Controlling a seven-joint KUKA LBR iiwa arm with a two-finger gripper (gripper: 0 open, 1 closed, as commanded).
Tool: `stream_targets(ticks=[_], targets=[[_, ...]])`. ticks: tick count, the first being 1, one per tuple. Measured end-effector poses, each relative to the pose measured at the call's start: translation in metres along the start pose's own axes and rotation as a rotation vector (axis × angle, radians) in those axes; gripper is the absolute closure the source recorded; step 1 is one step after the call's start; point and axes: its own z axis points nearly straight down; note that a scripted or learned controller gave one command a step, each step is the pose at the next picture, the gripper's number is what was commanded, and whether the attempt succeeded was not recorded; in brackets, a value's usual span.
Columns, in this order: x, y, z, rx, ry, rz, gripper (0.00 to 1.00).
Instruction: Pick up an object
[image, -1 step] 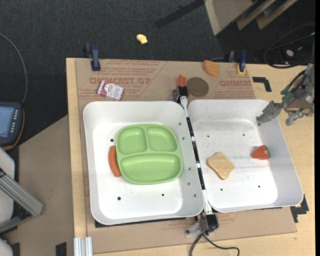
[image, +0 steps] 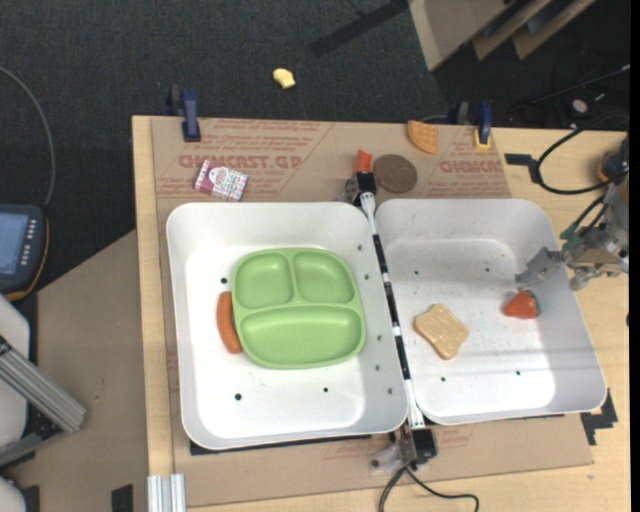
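The gripper (image: 545, 268) is hovering just above-right of the red piece (image: 520, 305) in the right bin (image: 480, 400). Its jaw state cannot be determined.

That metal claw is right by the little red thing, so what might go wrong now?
The gripper sits just above the red piece, near the right bin wall, so it might close beside it and miss. A nudge could also push it toward the toast slice.

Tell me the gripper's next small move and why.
Probably a short descent onto the red object: the gripper sits just up and right of it in the right bin, nothing is visibly held, and the toast piece lies farther away.
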Motion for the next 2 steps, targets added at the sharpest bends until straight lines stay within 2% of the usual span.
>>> stream_targets(ticks=[1,2], targets=[[0.009,0.005,0.099,-0.005,0.011,-0.010,0.00],[0.004,0.004,0.084,-0.010,-0.001,-0.006,1.00]])
